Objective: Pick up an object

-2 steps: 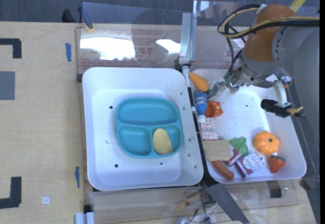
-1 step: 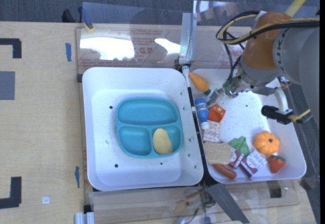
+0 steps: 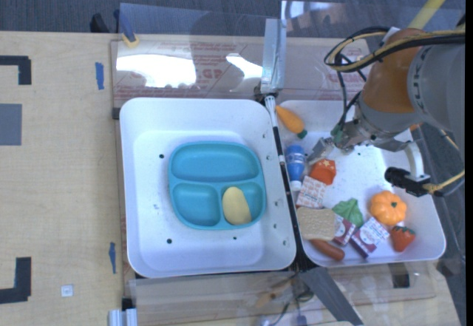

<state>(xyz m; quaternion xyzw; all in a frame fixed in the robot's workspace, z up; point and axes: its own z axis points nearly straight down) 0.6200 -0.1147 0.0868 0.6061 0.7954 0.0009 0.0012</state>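
The gripper (image 3: 325, 145) is hovering low in the right white bin (image 3: 432, 239), its fingers looking parted with nothing between them, though that is hard to read. Just beneath sits the small red-orange block (image 3: 324, 171), the likeliest target. It is crowding a blue bottle (image 3: 295, 163) and a white packet (image 3: 312, 191), so closing fingers risk nudging neighbours or clipping an edge and slipping. An orange carrot (image 3: 290, 120) is lying beside the divider.

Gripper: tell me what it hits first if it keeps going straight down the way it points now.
Judging from the slanted view, the gripper points down and left into the right bin. The first thing in that line looks like the small red-orange item just below its tips, with the blue bottle close beside. Depth is unclear.
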